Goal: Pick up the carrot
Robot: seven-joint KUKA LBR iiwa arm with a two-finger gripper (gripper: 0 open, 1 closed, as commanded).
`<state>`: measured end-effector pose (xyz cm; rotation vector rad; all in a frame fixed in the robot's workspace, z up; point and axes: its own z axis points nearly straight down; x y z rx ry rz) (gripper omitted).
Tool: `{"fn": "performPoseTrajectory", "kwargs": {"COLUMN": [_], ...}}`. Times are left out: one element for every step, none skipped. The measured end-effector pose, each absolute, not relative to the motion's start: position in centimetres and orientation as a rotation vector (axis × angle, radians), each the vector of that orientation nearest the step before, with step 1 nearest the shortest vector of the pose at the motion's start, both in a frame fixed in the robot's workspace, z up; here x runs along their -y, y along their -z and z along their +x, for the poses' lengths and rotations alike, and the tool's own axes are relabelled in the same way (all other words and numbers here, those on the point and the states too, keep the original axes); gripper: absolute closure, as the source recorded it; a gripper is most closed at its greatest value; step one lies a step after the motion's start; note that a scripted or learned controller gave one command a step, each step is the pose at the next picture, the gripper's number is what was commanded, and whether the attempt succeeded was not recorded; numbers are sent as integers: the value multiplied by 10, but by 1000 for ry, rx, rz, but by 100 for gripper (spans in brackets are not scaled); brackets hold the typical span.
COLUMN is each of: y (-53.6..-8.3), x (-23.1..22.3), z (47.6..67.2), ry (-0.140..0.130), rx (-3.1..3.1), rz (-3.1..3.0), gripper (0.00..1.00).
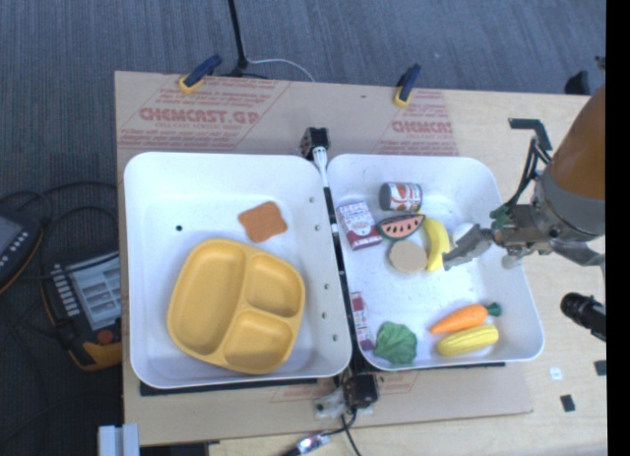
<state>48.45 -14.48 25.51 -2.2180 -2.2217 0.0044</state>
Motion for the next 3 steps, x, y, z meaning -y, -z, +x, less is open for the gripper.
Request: {"fn": "performPoseTrajectory", "kwargs": {"y": [-123,-90,-102], "x": [151,173,175], "z": [481,486,489], "ry": [-6,6,10], "rx": [2493,2668,2678], "rz": [-1898,-1654,-1666], "gripper": [0,0,100]}}
